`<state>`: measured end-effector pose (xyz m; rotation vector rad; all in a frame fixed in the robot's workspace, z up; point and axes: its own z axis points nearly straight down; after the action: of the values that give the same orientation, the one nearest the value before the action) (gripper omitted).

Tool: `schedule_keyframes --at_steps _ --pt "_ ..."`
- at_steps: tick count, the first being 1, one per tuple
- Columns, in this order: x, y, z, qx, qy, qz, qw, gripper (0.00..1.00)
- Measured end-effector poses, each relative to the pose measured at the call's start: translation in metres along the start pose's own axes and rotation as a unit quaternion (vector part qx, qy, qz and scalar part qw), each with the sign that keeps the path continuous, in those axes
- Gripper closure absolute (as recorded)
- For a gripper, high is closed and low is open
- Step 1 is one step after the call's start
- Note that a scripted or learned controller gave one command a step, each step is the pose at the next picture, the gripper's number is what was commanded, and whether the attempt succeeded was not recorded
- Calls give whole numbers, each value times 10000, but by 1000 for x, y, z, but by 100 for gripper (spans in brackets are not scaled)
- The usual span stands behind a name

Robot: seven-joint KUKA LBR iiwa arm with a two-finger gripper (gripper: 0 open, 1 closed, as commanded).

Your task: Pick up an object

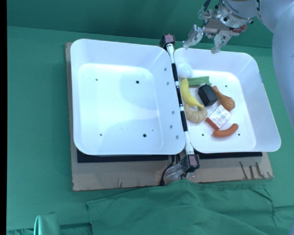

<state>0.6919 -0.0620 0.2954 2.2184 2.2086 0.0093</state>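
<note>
My gripper (206, 39) hangs high over the far edge of the right bin (257, 106), fingers spread open with nothing between them. Below it, in the right bin's left half, lies a cluster of objects: a white ball (185, 70), a yellow banana (188, 94), a green stick (201, 80), a black block (207, 94), an orange drumstick-like piece (224, 99), a tan croissant (196, 114), a white packet with red print (219, 115) and a red sausage (226, 130).
The left bin (120, 102) sits beside the right one, joined by a black-and-white divider strip (179, 94). Both rest on a cardboard sheet (117, 175) over green cloth. The grey arm (286, 58) runs down the right side.
</note>
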Motion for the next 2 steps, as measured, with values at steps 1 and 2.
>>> schedule_keyframes --at_steps 1,2 --pt "3 10 -76 -7 10 -14 10000 0" --pt "-51 8 -3 79 3 21 10000 0"
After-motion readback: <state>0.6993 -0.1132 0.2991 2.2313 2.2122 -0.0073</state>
